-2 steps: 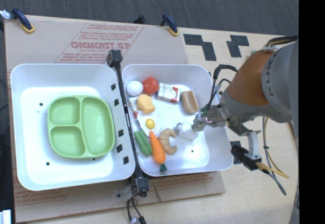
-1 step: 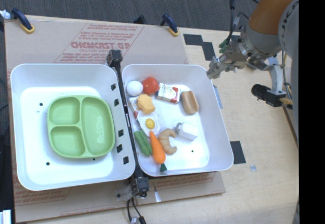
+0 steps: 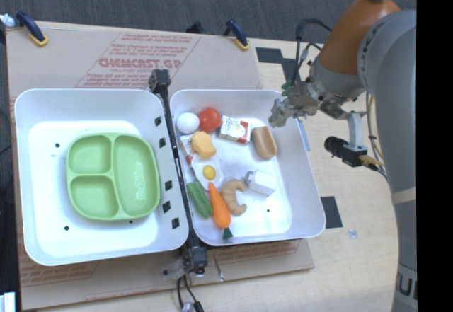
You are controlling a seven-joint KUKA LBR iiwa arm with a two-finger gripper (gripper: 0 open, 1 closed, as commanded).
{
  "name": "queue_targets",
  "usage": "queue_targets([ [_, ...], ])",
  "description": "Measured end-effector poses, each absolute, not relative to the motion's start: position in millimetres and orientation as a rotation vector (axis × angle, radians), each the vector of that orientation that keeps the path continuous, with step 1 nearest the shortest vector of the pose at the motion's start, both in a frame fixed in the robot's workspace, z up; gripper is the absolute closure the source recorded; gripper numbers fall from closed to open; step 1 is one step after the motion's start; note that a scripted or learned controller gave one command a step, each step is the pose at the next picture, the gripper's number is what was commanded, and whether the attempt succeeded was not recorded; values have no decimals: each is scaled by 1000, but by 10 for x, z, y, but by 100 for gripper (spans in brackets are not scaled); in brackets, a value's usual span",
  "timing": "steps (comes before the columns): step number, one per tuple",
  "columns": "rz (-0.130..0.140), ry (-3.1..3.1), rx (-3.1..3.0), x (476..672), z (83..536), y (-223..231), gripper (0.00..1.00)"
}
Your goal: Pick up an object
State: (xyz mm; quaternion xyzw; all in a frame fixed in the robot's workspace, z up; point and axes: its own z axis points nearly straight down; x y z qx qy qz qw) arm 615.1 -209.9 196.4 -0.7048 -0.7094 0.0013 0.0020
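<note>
Left bin (image 3: 42, 102): holds a green divided plate (image 3: 113, 176), centre-left of the frame.
Right bin (image 3: 301, 190): white egg (image 3: 187, 122), tomato (image 3: 209, 119), small carton (image 3: 234, 129), bread roll (image 3: 264, 142), croissant (image 3: 234, 197), carrot (image 3: 220, 206), green pod (image 3: 199, 199), all near each other.
Hand (image 3: 277, 114): above the right bin's upper-right rim, just beside the bread roll.
Arm (image 3: 354, 42): upper right of the frame, orange band visible.
Surface (image 3: 141, 56): cardboard with red print.

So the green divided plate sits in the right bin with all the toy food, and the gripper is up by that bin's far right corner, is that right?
Not quite. The camera view shows the green plate alone in the left bin. The toy food, such as the carrot and tomato, is in the right bin. The rest holds: the gripper is at that bin's far right corner.
</note>
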Motion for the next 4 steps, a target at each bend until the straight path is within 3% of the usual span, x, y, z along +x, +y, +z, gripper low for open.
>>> queue_targets([
  [1, 4, -2226, -2213, 5104, 1934, -2114, 100],
  [2, 1, -2227, -2216, 5719, 2231, -2109, 100],
  [3, 3, -2226, -2213, 5188, 1795, -2109, 100],
  [4, 0, -2227, -2216, 5741, 2146, -2110, 100],
])
